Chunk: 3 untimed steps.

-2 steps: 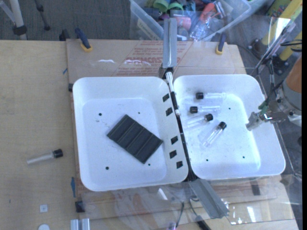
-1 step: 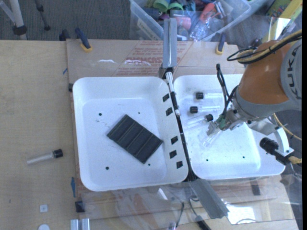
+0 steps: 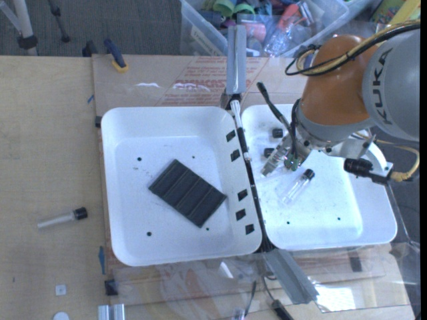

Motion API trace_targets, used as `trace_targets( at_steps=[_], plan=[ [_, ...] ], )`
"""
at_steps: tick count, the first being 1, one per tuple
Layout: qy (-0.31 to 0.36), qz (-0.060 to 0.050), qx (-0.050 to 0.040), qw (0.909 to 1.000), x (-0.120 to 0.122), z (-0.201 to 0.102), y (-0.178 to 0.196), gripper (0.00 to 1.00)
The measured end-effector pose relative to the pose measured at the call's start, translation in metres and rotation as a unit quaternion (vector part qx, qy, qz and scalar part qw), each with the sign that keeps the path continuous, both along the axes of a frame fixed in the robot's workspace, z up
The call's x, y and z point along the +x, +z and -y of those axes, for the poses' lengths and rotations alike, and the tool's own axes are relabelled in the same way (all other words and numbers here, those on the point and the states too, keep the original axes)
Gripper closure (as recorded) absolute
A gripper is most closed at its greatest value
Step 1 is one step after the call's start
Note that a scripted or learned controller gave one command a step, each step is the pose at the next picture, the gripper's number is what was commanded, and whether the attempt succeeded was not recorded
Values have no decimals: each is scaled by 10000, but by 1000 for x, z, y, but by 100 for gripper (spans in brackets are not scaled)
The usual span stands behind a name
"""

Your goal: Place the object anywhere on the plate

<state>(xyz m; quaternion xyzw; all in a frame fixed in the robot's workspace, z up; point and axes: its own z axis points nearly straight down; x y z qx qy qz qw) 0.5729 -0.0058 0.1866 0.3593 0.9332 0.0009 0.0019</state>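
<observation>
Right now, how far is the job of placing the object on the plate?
Nothing looks done yet: the dark ridged plate in the left bin has nothing on it. In hand: the gripper is low in the right bin, beside a clear vial with a black cap, which lies on the bin floor. Left: grasp it, carry it over the divider, and release it on the plate.

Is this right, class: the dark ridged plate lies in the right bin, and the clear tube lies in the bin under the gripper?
Not quite. The camera view shows the dark ridged plate in the left bin, not the right. The clear tube does lie in the right bin, just below the gripper.
</observation>
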Motion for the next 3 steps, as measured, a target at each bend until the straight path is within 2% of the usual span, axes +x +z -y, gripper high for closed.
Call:
trace_targets(
  at_steps=[1, 2, 3],
  plan=[
    [-1269, -10, 2, 9919, 53, -56, -2, 100],
    [-1519, -7, 2, 9884, 91, -112, 23, 100],
    [-2034, -11, 5, 9791, 54, -197, 50, 100]
  ],
)
